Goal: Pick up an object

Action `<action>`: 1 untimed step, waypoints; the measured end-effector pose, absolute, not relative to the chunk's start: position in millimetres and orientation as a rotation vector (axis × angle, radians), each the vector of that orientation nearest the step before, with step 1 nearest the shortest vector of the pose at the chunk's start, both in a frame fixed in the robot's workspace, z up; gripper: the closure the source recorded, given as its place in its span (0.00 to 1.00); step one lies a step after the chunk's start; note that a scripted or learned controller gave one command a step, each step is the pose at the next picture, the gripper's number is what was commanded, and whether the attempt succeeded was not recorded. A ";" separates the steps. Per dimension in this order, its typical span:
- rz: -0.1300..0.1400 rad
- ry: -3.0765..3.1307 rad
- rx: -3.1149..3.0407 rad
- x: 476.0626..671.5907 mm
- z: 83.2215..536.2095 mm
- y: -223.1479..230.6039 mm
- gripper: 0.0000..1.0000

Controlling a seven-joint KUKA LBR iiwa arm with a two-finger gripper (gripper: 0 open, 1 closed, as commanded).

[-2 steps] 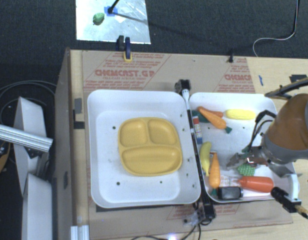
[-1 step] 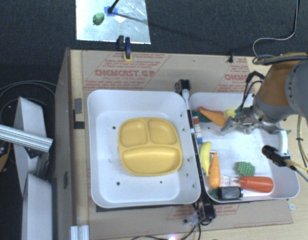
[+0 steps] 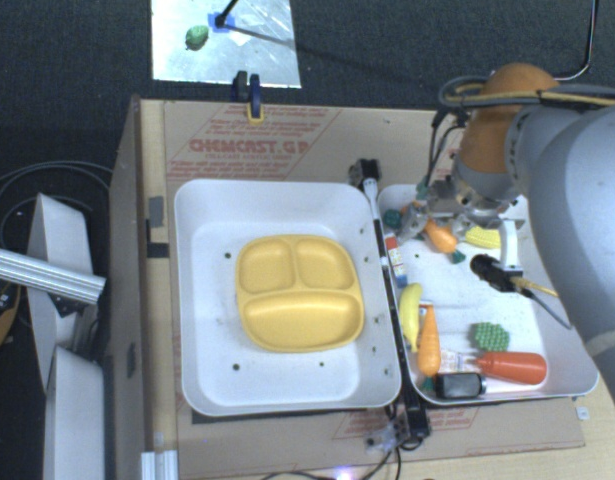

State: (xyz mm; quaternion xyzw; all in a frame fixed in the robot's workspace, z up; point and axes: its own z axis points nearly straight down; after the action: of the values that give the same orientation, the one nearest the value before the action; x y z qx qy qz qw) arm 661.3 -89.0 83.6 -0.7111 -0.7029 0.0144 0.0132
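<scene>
1. The arm (image 3: pixel 547 158) reached in from the right and hung low over the far end of the right bin (image 3: pixel 572 383); its gripper (image 3: pixel 457 213) sat among the toys there.
2. Whether the gripper was open or closed could not be told, since the wrist hid its tip from above.
3. Just beside the gripper lay a small orange carrot (image 3: pixel 442 236) and a yellow corn piece (image 3: pixel 484 238), the likeliest targets. Nothing could be seen held.
4. Farther down the same bin lay a banana (image 3: pixel 411 303), a long carrot (image 3: pixel 428 340), a green bumpy toy (image 3: pixel 490 336), an orange-red bottle (image 3: pixel 511 367) and a dark block (image 3: pixel 457 385).
5. The left bin (image 3: pixel 202 268) held a yellow divided plate (image 3: pixel 298 292).
6. The step in hand looked like the descent or the grasp itself, not yet the lift.
7. The next move probably called for closing squarely on one toy and rising straight, clear of its close neighbours.
</scene>
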 end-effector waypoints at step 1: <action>0.049 -2.197 -2.211 661.5 94.6 -90.5 1.00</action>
State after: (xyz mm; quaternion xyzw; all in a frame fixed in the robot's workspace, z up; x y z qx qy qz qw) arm 661.5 -90.5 94.6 -0.7093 -0.7047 0.0157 0.0122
